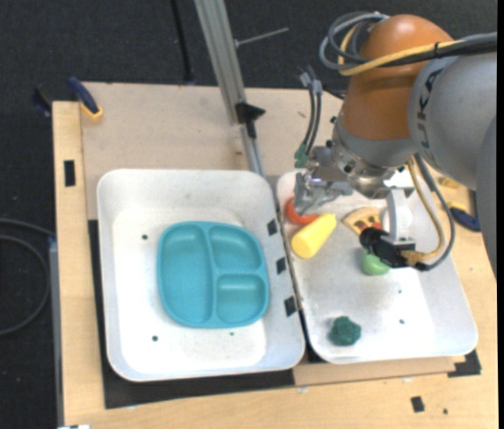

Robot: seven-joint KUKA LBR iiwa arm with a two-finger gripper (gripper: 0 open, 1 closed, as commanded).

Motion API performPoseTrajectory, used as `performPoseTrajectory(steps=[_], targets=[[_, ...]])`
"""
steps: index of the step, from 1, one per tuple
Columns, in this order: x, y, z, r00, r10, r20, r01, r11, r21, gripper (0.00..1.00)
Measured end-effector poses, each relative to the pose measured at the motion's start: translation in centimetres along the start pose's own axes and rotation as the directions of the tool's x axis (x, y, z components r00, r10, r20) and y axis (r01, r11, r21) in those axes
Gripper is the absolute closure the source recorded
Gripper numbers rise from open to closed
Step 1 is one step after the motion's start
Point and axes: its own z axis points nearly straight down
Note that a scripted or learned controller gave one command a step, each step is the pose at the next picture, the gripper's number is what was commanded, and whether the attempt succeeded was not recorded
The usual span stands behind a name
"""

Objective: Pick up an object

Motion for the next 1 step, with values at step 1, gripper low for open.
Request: performPoseTrajectory(steps=[1], targets=[[5.74, -0.18, 0.38, 1.000, 0.000, 0.000, 0.000, 1.000, 0.002, 1.00]])
